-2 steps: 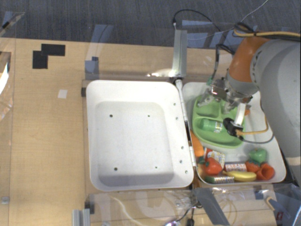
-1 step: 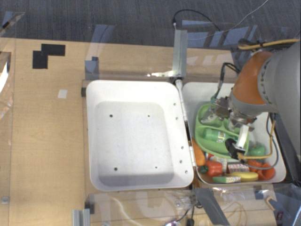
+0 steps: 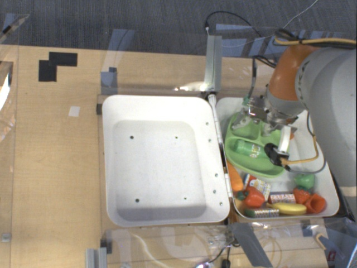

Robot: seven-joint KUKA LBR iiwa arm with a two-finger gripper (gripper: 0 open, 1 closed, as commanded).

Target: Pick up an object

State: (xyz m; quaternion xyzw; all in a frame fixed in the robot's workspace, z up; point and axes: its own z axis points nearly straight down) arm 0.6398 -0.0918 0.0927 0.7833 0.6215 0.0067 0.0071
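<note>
Arm reaches into the right bin (image 3: 332, 190). Gripper (image 3: 261, 120) sits over the green tray (image 3: 254, 155) at the bin's far end; jaws' state cannot be told. Small toys crowd the near end.

matt white plastic bins (image 3: 162, 108), wooden bench (image 3: 50, 166)

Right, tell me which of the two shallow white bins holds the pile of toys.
The right white bin, under the gripper; it holds the green plastic tray and yellow banana.
</note>
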